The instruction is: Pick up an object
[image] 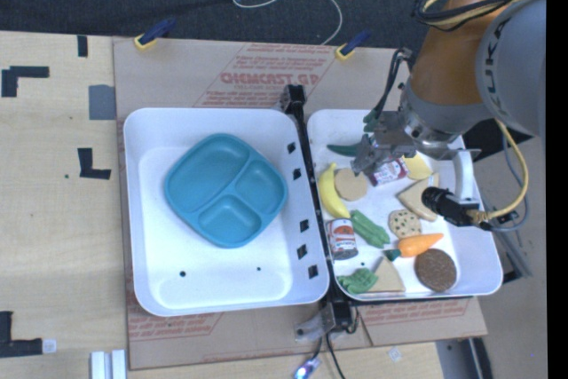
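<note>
I am reaching into the right bin [493, 278] with my gripper [380, 157], and I am hanging low over the pile of toy food. I cannot tell how my gripper is set, because my own wrist is blocking it and the picture is blurry there. I cannot see anything held in it.

I am picking one thing to lift. Just under me a small red and white pack [390, 172] is sitting, and a round tan cookie [351, 186] is lying just beside it. The banana [332, 191] is curving a little further off, near the wall between the bins.

To do this well, I think I should be coming straight down over one thing alone, not two at once. The pack looks best, since it is right below me and boxy. The banana looks smooth and rounded, so it may slip. The carrot [419, 245] is thin and pointy. The brown disc [436, 269] is flat and rough-looking, hard to pinch. The can [343, 238] is lying near the wall.

Far from me, a blue tray [227, 189] is sitting in the left bin [151, 280].
</note>
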Tool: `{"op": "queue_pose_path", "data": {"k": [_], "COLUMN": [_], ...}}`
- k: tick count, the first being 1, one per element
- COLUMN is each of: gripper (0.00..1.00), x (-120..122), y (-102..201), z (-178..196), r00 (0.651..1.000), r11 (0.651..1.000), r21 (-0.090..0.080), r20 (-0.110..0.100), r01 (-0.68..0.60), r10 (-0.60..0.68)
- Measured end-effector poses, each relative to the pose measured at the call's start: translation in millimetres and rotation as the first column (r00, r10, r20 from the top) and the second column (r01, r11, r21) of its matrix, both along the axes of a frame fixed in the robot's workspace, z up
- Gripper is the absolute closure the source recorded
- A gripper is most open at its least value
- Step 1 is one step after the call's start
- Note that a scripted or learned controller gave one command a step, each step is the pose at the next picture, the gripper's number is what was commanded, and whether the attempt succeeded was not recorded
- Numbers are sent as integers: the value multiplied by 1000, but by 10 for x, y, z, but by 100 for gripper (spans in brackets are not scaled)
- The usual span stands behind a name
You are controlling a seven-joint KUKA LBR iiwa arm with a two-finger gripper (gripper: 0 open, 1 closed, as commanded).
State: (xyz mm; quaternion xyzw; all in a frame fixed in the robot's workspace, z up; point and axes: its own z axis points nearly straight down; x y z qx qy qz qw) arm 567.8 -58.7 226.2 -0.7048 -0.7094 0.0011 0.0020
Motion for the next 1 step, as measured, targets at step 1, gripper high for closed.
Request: {"op": "queue_pose_path", "data": {"k": [1], "gripper": [100], "x": [-56], "y": [944], "z": [-250], "r00": [1000], "r11": [1000], "r21": [2], "r20": [-1], "r01": [-4], "r10": [4]}}
